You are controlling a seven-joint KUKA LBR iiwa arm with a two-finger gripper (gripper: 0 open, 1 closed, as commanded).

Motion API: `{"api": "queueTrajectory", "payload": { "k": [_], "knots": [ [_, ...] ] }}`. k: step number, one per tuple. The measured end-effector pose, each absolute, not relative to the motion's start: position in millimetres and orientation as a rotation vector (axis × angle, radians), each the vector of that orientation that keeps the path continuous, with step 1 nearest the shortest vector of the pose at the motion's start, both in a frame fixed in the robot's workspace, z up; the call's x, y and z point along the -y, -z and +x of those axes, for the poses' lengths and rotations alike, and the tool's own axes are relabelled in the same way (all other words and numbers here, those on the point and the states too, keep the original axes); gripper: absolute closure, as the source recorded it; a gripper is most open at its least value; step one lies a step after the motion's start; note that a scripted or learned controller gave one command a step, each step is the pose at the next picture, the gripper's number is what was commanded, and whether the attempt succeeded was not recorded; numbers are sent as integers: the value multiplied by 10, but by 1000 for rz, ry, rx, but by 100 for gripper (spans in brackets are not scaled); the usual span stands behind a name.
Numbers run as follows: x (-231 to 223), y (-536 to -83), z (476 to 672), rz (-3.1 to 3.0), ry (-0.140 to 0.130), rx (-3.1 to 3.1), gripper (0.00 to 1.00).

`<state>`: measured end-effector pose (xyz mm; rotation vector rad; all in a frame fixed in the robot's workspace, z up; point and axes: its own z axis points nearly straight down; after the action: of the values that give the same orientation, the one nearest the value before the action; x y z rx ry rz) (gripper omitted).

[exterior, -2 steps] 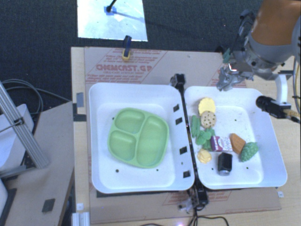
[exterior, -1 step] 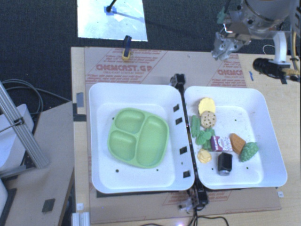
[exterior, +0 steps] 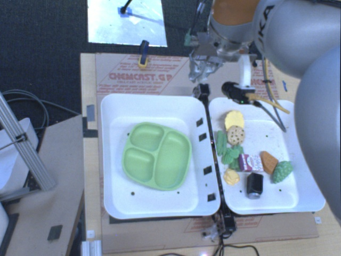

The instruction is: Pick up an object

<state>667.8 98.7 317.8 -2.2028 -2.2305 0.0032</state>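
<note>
We saw the gripper [exterior: 203,74] hang above the far end of the seam between the bins. In the left bin [exterior: 114,196] lay a green tray [exterior: 157,155]. In the right bin [exterior: 277,196], a cookie [exterior: 235,135] sat at twelve o'clock from a black can [exterior: 254,185], with broccoli [exterior: 282,170] at three.

- arm [exterior: 298,31] cut off by top and right edges
- gripper [exterior: 201,81] fingers too small, blurry to read
- right bin [exterior: 306,188] far side partly hidden under arm
- purple item [exterior: 246,162] label unreadable
</note>
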Motion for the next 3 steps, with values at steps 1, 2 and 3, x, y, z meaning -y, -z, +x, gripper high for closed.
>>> {"api": "queueTrajectory", "payload": {
  "k": [1, 2, 3],
  "knots": [
    [-412, -4210, 6693, -2232, 13, 2226, 100],
    [-1150, -3689, 6678, -2207, 0, 2230, 100],
    [-704, -4873, 6509, -2231, 18, 2227, 100]
  ]
}}
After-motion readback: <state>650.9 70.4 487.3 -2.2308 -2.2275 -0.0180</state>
